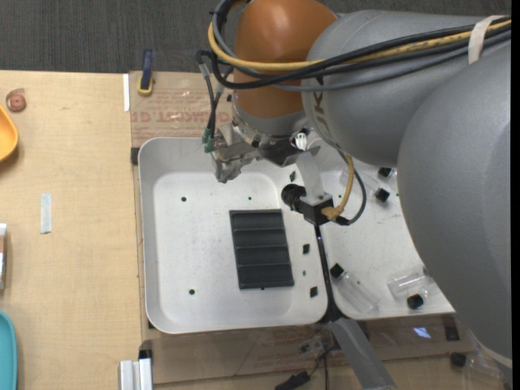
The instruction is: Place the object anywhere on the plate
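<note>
A large grey robot arm (pixel 422 120) with a bulbous orange band above its wrist reached in from the right and filled the upper right of the scene, yellow and black cables looped over it. Its small metal pincer (pixel 225 169) hung above the far edge of the left shallow white plastic bin (pixel 162 242). How the pincer stood, wide or narrow, could not be told from this angle, and nothing showed between its tips.

Just below the pincer and slightly to its right, a flat black rectangular ribbed object (pixel 262 249) lay on the floor of that same bin, well apart from the pincer and untouched. No plate could be made out with certainty; the ribbed object rested directly on the white bin floor.

To the right of the pincer, partly hidden beneath the arm, sat the second shallow white bin (pixel 382 250), holding a few small black bits and some clear plastic pieces (pixel 404 283) near its front edge.

Far to the left of the pincer stretched a pale wooden benchtop (pixel 69 218), with an orange curved item (pixel 6 136) at its left edge and a teal one (pixel 6 352) at the lower corner.
</note>
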Robot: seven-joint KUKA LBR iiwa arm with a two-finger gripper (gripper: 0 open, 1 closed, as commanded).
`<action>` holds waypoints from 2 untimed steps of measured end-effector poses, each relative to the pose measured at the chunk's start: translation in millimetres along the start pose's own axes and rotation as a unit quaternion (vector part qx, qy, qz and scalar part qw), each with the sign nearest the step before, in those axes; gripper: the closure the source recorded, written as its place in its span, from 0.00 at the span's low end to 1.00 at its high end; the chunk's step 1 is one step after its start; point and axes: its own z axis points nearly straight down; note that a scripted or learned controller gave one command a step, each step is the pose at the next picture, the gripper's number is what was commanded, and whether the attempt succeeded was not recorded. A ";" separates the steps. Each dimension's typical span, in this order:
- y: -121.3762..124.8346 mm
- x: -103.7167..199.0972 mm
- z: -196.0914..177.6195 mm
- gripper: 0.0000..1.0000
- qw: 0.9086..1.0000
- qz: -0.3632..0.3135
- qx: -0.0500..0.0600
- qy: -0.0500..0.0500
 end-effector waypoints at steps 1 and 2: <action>-22.3 13.9 6.7 1.00 0.996 -0.094 0.001 0.000; -8.9 14.3 67.2 1.00 0.987 -0.158 0.000 0.000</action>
